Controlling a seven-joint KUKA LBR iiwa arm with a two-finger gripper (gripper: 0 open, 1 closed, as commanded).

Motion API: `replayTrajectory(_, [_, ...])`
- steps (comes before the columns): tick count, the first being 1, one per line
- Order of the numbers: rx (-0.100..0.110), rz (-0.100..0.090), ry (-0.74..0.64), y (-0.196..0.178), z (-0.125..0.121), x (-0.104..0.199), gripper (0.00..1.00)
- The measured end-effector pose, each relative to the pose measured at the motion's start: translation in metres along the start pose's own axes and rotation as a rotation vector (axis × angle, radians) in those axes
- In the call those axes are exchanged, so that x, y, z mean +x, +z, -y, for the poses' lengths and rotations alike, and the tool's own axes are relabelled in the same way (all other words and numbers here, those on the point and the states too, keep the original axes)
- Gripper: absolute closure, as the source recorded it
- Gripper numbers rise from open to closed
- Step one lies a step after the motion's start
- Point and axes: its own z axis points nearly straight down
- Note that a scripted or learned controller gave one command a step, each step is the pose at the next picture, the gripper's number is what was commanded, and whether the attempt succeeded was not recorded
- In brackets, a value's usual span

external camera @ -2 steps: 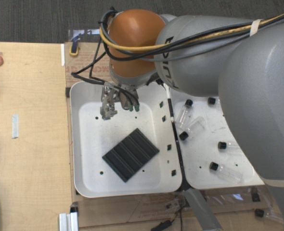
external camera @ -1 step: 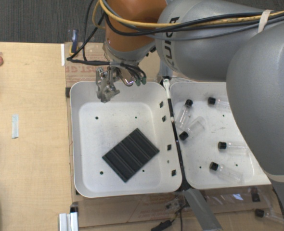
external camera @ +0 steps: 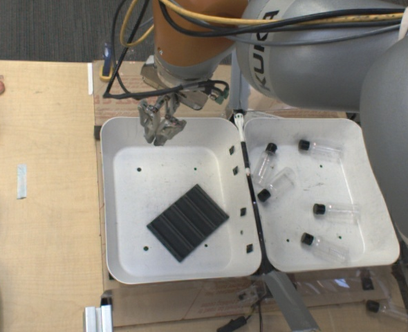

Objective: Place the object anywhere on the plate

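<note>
Your gripper [external camera: 161,131] hangs over the far rim of the left bin [external camera: 121,254]; its fingers look drawn together, with nothing seen between them. The plate [external camera: 188,222], dark and ribbed, lies nearer the camera, long axis diagonal. The vials [external camera: 267,163] lie apart in the right bin [external camera: 377,244].

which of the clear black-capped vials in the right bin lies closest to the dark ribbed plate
The clear black-capped vial beside the divider, its cap at roughly 405,314 pointing toward the near edge. The other vials lie farther right of the dark ribbed plate.
</note>
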Motion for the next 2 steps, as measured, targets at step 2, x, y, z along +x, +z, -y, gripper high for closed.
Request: replayTrajectory(2, [-0.001,0.000,-0.399,-0.074,0.009,0.004,1.00])
